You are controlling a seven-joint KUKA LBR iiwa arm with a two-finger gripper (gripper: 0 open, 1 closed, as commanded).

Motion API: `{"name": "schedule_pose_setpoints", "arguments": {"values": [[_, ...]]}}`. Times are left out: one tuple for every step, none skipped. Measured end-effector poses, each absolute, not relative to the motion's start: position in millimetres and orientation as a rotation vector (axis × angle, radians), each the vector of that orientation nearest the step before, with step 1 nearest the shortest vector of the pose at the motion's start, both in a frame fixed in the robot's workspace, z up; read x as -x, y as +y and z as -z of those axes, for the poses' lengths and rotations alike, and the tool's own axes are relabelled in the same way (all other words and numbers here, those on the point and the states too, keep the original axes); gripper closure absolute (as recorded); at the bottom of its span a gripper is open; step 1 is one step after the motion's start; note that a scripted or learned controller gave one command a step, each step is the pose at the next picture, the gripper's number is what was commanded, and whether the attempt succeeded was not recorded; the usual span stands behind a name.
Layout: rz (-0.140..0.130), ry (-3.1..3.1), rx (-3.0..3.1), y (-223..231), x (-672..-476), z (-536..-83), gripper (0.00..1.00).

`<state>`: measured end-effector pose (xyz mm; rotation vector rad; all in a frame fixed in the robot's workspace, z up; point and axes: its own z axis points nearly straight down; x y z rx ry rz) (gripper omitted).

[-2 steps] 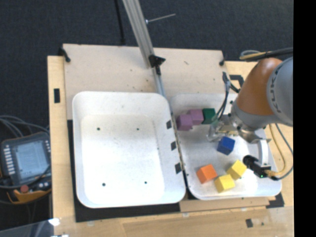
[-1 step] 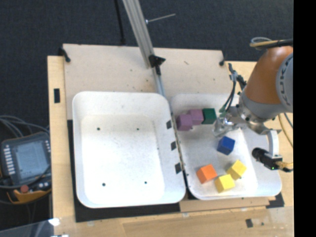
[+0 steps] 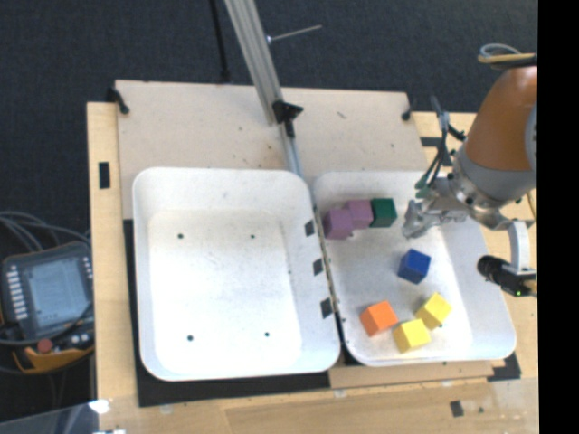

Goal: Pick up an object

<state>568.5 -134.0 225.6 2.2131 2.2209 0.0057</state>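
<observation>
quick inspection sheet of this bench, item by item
surface: bench bears left bin and right bin side by side
job's things: in right bin, purple blocks beside green cube; blue cube; orange cube; two yellow cubes
clutter: nothing seen
grippers: tool above right bin near green cube, nothing seen held
cables: cords at left by pendant
surroundings: dark floor, metal rail

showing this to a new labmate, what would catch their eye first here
The handful of bright blocks in the right bin: a blue cube in the middle, an orange cube and two yellow cubes toward the front, purple blocks and a green block at the back. Next, the arm's orange band at the right, with its gripper hanging just above the blue cube.
</observation>
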Motion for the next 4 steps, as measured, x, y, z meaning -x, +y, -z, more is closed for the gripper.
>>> {"name": "schedule_pose_setpoints", "arguments": {"values": [[-0.003, 2.228, -2.214, -92, -558.8, -235, 1.0], [-0.001, 2.23, -2.214, -41, -550.0, -225, 1.0], [-0.004, 2.234, -2.213, 20, -537.8, -236, 1.0], [0.001, 2.232, -2.216, 66, -531.6, -231, 1.0]]}}
